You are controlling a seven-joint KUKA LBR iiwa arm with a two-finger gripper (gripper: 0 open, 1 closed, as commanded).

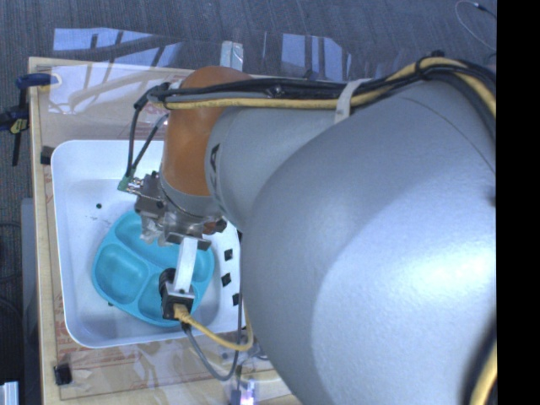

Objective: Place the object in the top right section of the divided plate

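Grey arm (371, 251) over divided plate (126, 268)

Bright, even light from above, glare streaking the clear sheeting upper left, arm (363, 226) at right soft, slightly out of focus

Dark grey ribbed carpet (126, 7) across the top, pale wooden bench (42, 226) below it — edges showing at left and bottom, clear glossy panel (110, 83) along the far side catching bright light, blue clamp (34, 81) at the bench's left corner, thin white cable (474, 8) on the floor — top right
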